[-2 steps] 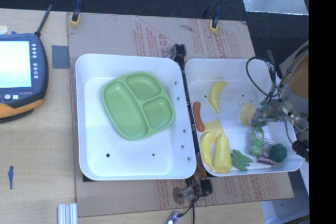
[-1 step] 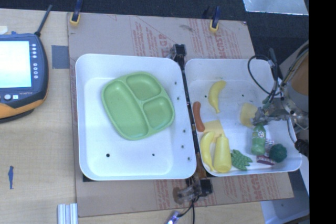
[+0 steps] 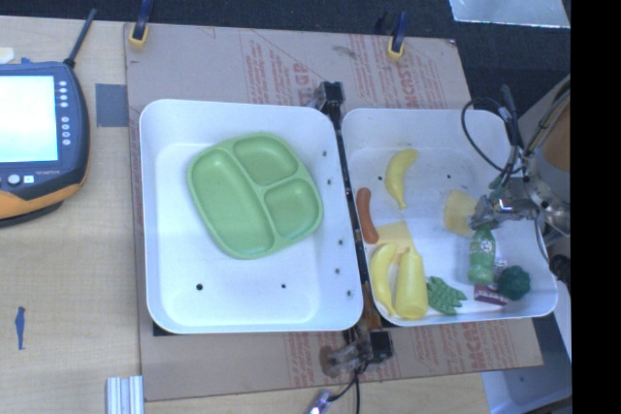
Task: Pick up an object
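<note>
Step in hand: the approach. The gripper hangs low over the right bin, near its right wall, and no object is seen between its parts, so I judge that the pick is not yet made.

Gripper state: I cannot tell if it is open or closed; the metal parts are small and mixed with cables.

Nearest objects: a pale yellow block lies just beside the gripper on its left. A green packet lies just under it, toward the front of the bin. A dark green round item, maybe a toy broccoli, is near the front right corner.

Other objects in the right bin: a yellow banana toward the back, a red sausage along the left wall, a yellow bottle and a second banana touching it, and a green leafy toy at the front.

Left bin: the left bin holds a green divided plate, well apart from the arm.

Next move, as I judge: choose one target, probably the yellow block or the green packet, centre above it, go down and close. The two lie close together, so the descent must be exact.

Risk: the bin wall is near and may hinder the closing.
</note>
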Controlling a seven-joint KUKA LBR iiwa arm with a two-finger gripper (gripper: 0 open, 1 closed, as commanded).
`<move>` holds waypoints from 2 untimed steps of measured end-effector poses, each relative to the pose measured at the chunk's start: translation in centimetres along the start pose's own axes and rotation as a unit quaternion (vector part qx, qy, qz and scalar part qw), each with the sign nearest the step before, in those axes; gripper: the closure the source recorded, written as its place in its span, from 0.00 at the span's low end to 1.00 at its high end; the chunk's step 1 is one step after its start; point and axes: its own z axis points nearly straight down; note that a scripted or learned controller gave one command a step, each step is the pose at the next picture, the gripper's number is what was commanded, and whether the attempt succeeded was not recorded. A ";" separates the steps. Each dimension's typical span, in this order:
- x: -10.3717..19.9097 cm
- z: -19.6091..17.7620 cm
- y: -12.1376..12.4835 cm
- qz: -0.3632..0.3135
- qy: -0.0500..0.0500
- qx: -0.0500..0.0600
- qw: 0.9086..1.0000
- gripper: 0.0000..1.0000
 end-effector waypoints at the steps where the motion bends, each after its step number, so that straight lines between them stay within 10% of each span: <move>1: 0.3 -4.3 -3.7 0.004 0.002 -0.001 1.000 1.00; 2: 8.1 -7.3 2.6 0.003 0.002 -0.002 1.000 1.00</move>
